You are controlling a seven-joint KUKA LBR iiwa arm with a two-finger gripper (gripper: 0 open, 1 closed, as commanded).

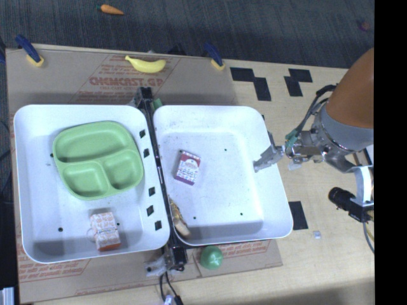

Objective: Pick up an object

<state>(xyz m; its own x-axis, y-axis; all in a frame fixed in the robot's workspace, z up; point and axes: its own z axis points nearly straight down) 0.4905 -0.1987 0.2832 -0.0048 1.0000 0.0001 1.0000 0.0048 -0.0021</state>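
**Objects lying in and around the two bins**

A small red-and-white packet (188, 168) lies flat on the floor of the right bin (270, 189), left of the bin's centre, tilted slightly clockwise. At about 7 o'clock in that bin, against its left wall, rests a small tan object (179, 223), too small to identify.

In the left bin (25, 170), a pale green divided tray (97, 159) sits upright toward 12 o'clock, its three compartments facing up. At 6 o'clock of the tray, well apart from it, a white-and-orange carton (104, 229) lies flat.

A yellow banana (145, 63) lies on the cardboard at 12 o'clock of the bins, and a green ball (212, 257) sits just below the right bin's near edge.
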